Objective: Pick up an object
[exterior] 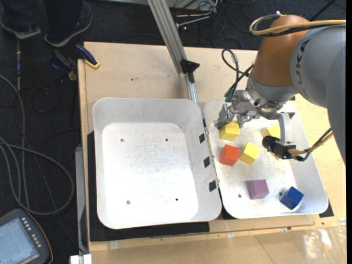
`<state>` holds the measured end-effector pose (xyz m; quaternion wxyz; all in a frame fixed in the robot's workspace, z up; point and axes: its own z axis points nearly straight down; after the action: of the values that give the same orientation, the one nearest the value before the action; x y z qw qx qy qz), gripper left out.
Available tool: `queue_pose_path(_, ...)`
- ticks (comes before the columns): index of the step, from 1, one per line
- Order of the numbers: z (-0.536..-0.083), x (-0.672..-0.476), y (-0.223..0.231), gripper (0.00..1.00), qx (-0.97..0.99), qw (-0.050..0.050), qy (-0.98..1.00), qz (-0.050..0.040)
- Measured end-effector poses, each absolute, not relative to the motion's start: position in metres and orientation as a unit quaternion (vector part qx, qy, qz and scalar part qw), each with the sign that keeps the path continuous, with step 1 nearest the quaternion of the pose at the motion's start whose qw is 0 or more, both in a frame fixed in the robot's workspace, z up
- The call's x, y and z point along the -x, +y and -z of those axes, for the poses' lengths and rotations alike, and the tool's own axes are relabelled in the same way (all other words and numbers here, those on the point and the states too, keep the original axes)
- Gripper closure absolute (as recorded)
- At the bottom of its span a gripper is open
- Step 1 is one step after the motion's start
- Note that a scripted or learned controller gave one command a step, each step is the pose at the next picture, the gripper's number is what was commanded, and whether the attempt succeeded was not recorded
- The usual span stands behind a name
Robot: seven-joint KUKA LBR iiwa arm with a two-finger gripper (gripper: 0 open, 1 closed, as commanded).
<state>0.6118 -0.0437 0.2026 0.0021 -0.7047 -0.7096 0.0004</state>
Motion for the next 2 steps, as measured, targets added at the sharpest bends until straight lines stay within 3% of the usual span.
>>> queue_pose_path(2, -0.21, -0.542, 0.039, 1.0, 0.705, 0.002, -0.709, -0.0007)
